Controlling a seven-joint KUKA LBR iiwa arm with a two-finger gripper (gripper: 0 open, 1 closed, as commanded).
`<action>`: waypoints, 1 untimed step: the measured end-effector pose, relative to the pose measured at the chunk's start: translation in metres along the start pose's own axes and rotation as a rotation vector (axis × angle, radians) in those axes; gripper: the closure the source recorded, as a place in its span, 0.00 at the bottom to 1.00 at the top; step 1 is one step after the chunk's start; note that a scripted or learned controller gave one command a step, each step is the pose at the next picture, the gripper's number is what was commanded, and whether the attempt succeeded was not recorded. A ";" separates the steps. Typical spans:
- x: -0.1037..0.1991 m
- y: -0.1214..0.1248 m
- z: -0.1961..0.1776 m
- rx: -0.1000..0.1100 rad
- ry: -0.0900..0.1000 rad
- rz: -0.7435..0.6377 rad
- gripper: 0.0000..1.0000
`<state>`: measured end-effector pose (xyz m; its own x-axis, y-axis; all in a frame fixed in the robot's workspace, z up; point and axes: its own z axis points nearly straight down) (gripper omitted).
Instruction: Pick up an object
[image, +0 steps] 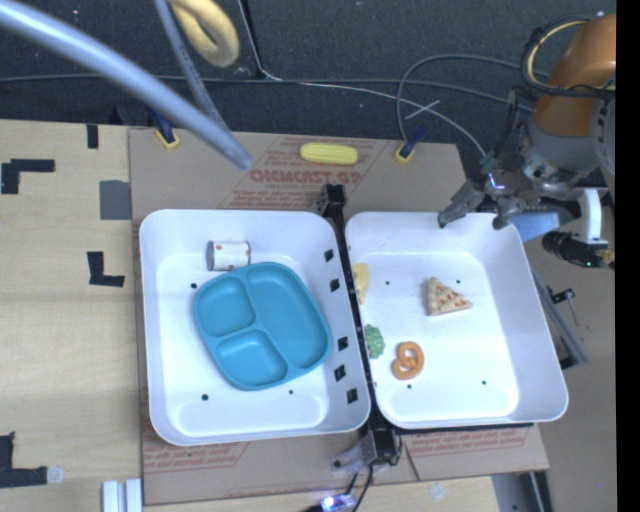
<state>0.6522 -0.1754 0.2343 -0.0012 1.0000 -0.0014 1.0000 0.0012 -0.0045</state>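
While hovering, progress: nothing is being lifted.
Gripper (471, 209): spreading released, grasping nothing, upper right.
Remaining: pizza slice (444, 297), pretzel (407, 360) are waiting.

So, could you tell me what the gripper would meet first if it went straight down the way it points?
Probably the right bin near its far right corner: the gripper, fingers spread, hangs about there, away from the pizza slice. Depth is uncertain.

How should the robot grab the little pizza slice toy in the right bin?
The small triangular pizza slice toy lies flat on the right white bin, apart from the other toys. Probably best to come straight down from above and pinch across its two slanted edges, near the wider crust end.
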 end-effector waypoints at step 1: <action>-0.008 0.004 0.058 0.001 0.000 0.000 0.00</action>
<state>0.6564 -0.1830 0.1761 -0.0009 1.0000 -0.0015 1.0000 0.0009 -0.0054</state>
